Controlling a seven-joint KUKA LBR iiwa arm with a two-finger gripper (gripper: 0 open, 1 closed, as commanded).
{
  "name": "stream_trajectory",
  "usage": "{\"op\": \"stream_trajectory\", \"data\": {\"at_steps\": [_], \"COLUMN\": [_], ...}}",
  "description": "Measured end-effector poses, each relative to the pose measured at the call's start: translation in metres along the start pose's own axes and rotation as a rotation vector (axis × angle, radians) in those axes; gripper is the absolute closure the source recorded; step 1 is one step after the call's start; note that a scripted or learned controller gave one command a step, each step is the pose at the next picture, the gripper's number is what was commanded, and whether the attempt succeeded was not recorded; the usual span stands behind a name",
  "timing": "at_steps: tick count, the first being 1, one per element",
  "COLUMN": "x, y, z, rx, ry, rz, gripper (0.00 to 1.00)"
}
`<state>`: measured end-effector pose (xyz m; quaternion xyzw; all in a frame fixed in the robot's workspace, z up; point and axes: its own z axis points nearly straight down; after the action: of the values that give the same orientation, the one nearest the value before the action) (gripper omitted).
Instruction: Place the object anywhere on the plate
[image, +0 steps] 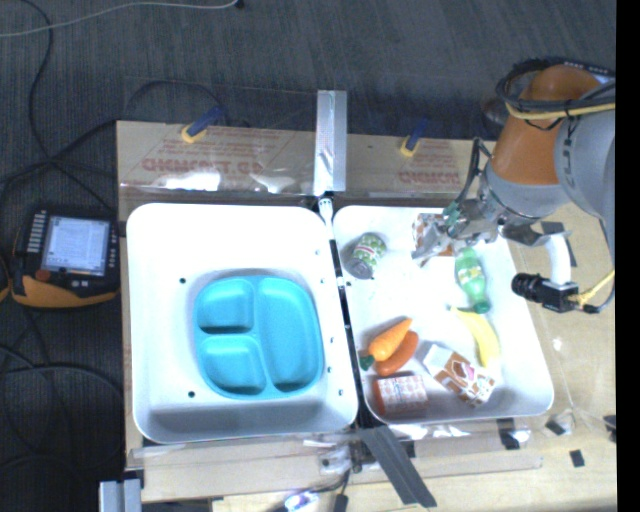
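A: We log the plate (258, 335) as bright cyan blue, one flat colour, sitting in the white left bin (160, 260).

B: Agreed. The right bin (530, 385) is white too. At its 12 o'clock we see a green bottle (471, 279) with a paler label.

A: At 3 o'clock, a yellow banana (484, 338). At 7 o'clock, an orange carrot (390, 343) with a green tip.

B: At 11 o'clock, a can (364, 253), silver with a green printed label. At 6 o'clock, a reddish-brown packet (401, 392) and a white carton (464, 377) with brown print.

A: The arm (545, 140) is orange above grey.
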<state>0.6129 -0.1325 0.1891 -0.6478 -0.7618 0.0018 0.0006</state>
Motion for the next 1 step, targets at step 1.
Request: {"op": "stream_trajectory", "data": {"at_steps": [1], "x": [0.0645], "y": [-0.0446], "z": [0.0069], "rx": [-0.001], "ry": [0.003], "rz": [-0.319], "gripper": [1.00]}}
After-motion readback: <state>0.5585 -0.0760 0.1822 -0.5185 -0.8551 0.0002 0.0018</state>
